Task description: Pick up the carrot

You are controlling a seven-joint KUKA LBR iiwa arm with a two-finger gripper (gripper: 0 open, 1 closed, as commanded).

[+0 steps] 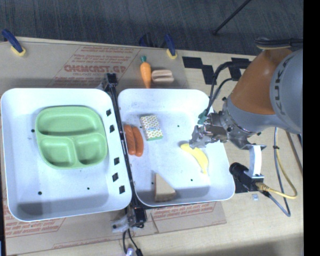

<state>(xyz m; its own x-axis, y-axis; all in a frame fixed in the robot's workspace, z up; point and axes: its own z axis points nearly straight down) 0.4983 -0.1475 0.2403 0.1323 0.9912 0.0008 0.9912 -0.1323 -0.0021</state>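
In the camera view, the carrot (145,73) lies outside both bins, on the cardboard (96,63) that covers the tabletop (293,217), at about twelve o'clock from the right bin (173,97) and just past its far rim; a small brown and pink thing that I take for a toy sandwich (162,77) sits just beside it at three o'clock. The carrot looks like smooth moulded plastic, a short orange taper with a green stub at its far end. The hand (198,140) is low inside the right bin at about three o'clock from that bin's middle, right over the near end of the banana (197,156), well apart from the carrot; whether its fingers are spread or pressed together I cannot tell, since the wrist and cabling crowd them. I judge the task barely begun: nothing is gripped, and the arm would have to lift out of the bin and travel toward eleven o'clock before any grasp on the carrot could be tried. Also in the right bin are two glossy orange-red sausages (134,139) touching side by side at nine o'clock, a speckled block like a sponge (151,127) just beside them, and a tan wedge (162,188) at six o'clock. The left bin (21,196) holds a matte green plate (72,134) with three rounded compartments. Both bins are shallow, white, hard-looking plastic with rounded corners.
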